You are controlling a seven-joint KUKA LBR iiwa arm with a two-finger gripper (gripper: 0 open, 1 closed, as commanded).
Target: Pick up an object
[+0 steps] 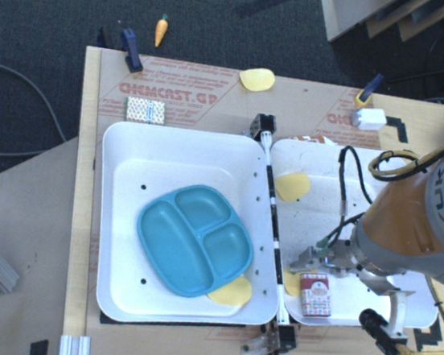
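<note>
A blue divided plate lies flat in the left bin, a yellow piece tucked under its rim. In the right bin, the gripper hangs low, just above a small red carton, seemingly lined up to grasp it; its opening I cannot tell.

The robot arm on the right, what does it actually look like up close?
The arm is a thick, rounded tube with a grey shell and a broad orange band above the wrist. Black cables loop along it. Dark lettering runs along the grey part near the picture's edge. Its end effector is a small, grey metal part at the tip.
</note>
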